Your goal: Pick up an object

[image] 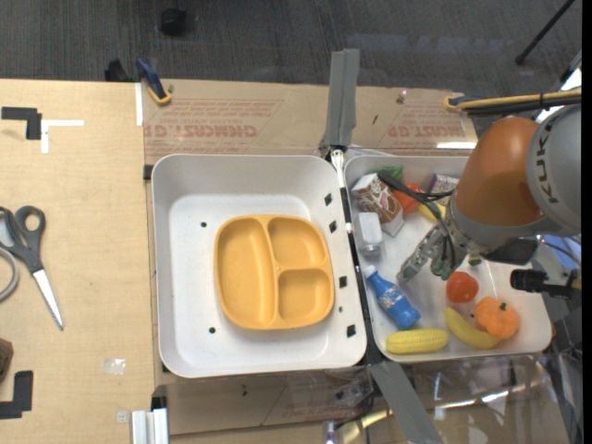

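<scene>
My gripper (pixel 425 268) hangs low over the middle of the right bin (pixel 541 340). Its two grey fingers (pixel 411 265) are spread apart, open, and nothing sits between them. A red tomato (pixel 462 288) lies just right of the fingers, and a blue bottle (pixel 393 302) lies just below and left of them. A yellow corn cob (pixel 416 341), a banana (pixel 467 329) and an orange fruit (pixel 499 317) line the bin's near edge. A brown snack packet (pixel 376 195) and a small clear bottle (pixel 369 232) lie at the bin's left side. The arm hides the bin's far right.
The left bin (pixel 176 266) holds an orange divided plate (pixel 275 272). A green item (pixel 392 172) and a thin orange item (pixel 413 198) lie at the right bin's back. Scissors (pixel 35 259) rest on the bench at far left.
</scene>
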### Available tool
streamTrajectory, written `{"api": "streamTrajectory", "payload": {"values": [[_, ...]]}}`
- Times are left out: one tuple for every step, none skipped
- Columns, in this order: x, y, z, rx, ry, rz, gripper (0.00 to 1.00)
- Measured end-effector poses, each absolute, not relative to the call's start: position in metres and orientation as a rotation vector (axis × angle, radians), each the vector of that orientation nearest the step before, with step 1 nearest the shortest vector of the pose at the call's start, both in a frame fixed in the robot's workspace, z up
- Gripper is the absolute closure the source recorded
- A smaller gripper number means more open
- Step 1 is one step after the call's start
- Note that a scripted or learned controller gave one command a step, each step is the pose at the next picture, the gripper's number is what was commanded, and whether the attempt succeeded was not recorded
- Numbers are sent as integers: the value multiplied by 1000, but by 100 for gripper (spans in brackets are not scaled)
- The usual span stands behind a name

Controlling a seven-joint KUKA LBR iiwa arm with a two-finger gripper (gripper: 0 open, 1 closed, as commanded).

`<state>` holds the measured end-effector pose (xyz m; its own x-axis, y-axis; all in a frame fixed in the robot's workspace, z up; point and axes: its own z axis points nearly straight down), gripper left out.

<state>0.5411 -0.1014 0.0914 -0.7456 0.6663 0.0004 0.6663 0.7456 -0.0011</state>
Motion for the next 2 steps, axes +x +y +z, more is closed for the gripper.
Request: {"api": "streamTrajectory", "payload": {"values": [[620, -135, 173, -884, -3017, 1, 100], [649, -64, 243, -1023, -2975, -2, 100]]}}
